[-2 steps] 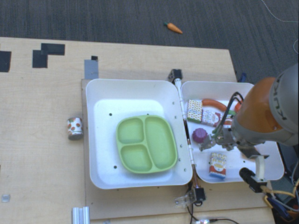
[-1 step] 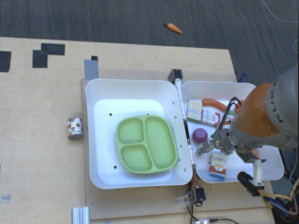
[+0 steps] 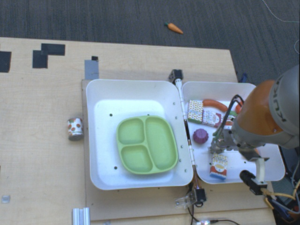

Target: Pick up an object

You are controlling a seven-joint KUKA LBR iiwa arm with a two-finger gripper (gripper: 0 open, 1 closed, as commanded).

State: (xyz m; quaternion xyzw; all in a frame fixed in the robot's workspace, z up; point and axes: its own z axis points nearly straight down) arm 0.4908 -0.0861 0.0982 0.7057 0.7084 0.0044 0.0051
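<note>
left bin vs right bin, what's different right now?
The left bin holds one green divided plate; the right bin holds several small items, among them a purple ball and a small carton. The arm hangs over the right bin and hides part of it; the left bin is in full view. Both are shallow, white, and side by side.

A pale wooden bench [image 3: 42,139] fills the lower frame from nine to four o'clock, while dark grey carpet [image 3: 117,11] runs along the top toward twelve o'clock.
</note>
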